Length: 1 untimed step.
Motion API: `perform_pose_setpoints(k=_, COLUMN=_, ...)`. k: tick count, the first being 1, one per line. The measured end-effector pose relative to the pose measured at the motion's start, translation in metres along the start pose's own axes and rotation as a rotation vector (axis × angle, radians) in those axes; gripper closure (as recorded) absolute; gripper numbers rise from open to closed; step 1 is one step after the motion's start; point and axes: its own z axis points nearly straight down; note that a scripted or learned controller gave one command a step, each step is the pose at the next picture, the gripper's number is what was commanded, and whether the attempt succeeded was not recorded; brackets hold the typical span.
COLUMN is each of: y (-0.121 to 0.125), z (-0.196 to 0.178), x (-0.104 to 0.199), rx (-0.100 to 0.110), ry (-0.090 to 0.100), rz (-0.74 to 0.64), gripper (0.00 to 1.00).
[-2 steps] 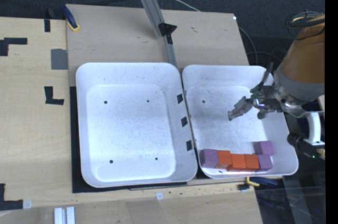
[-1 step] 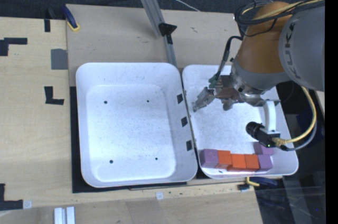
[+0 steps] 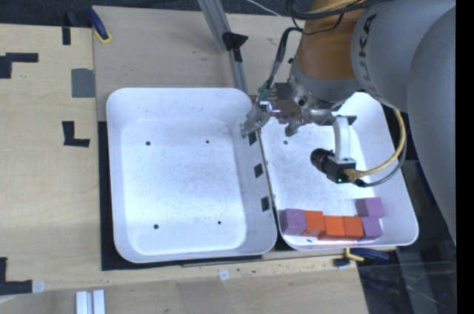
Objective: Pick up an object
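Camera view, seen from above the bench (image 3: 170, 46): the grey arm (image 3: 404, 46) reaches in from 3 o'clock and hangs its gripper (image 3: 285, 112) over the 11 o'clock corner of the right bin (image 3: 296, 175), close to the wall this bin shares with the left bin (image 3: 178, 172). From this angle the wrist covers the gripper's tip, so whether it is spread or pressed together cannot be told, and nothing can be seen pinched in it. The blocks lie in a row along the right bin's 6 o'clock wall, well apart from the gripper. A purple block (image 3: 294, 219) sits at the 7 o'clock end, with two orange blocks (image 3: 333, 225) touching beside it. More purple blocks (image 3: 370, 207) fill the 5 o'clock corner. A silver post (image 3: 211, 1) slants down from 12 o'clock toward the bins' far edge. A blue clamp (image 3: 100, 27) grips the bench at 10 o'clock.
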Motion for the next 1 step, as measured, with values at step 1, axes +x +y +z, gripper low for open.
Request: perform_pose_setpoints(k=1, y=0.0227, z=0.0556, x=-0.0255, rx=0.006, ry=-0.005, rz=0.009, gripper=0.0)
